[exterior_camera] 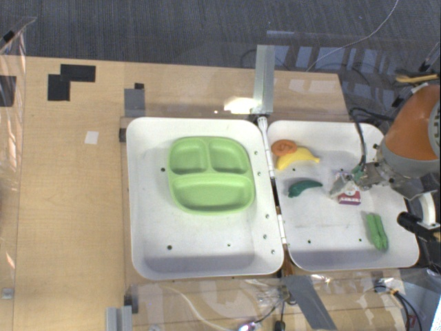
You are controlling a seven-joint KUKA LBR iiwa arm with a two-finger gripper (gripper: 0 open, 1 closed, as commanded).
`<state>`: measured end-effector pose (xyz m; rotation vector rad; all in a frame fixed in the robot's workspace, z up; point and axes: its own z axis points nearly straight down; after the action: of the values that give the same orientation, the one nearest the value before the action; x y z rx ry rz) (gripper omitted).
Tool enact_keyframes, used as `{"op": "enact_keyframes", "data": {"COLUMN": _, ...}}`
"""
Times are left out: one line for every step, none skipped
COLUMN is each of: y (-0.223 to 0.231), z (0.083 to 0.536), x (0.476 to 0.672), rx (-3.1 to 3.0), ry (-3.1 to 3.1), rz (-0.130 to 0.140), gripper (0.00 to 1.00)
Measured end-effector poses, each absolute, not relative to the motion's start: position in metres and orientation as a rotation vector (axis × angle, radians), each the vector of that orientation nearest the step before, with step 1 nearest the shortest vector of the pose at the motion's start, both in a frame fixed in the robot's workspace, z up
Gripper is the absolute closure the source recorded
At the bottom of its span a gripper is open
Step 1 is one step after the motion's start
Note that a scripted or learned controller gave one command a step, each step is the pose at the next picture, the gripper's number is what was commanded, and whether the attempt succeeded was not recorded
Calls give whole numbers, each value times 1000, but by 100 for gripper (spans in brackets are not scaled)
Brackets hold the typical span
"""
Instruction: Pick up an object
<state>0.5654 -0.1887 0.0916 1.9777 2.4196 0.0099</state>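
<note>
The gripper (pixel 346 183), whose opening I cannot tell, sits low over a small red-and-white object (pixel 350 198) in the right bin (pixel 303 254) and may merely nudge it aside.

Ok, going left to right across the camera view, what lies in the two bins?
Green divided plate → orange piece → yellow banana → dark green piece → small red and white item → light green pod.

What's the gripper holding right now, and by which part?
Cannot be told. The gripper sits low in the right white bin, right over the small red-and-white object, but no hold on it is visible.
</note>
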Motion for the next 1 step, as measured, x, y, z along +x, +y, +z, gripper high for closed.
{"op": "enact_keyframes", "data": {"y": -206, "z": 92, "x": 527, "rx": 2116, "ry": 2301, "rz": 15, "gripper": 0}}
